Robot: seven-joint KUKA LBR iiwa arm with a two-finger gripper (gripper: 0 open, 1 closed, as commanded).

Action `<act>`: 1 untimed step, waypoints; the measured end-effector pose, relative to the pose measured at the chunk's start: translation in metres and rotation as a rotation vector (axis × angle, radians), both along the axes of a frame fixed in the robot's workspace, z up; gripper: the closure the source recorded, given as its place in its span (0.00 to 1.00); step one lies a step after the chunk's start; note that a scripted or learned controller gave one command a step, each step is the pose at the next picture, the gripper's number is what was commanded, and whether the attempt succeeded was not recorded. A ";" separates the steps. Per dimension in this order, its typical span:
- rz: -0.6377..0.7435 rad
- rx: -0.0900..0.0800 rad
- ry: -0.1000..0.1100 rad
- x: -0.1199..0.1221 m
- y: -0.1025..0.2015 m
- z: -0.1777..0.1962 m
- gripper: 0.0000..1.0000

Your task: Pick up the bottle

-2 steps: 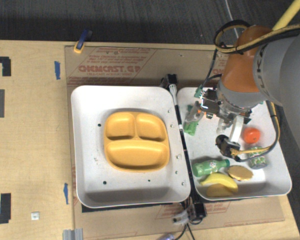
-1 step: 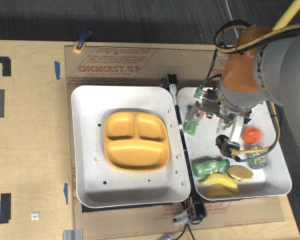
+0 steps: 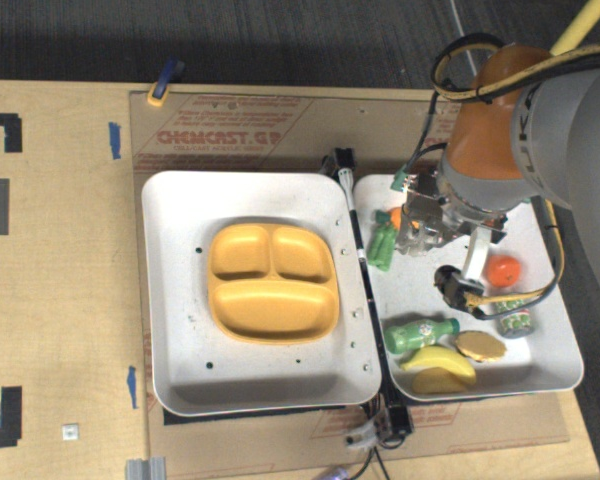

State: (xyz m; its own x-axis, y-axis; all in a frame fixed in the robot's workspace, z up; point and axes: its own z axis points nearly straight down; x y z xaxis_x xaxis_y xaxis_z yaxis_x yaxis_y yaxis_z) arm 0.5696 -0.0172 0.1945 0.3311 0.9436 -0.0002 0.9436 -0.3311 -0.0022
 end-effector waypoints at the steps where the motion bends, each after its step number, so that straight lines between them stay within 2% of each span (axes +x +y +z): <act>1: 0.000 0.000 0.001 0.000 0.000 0.000 0.00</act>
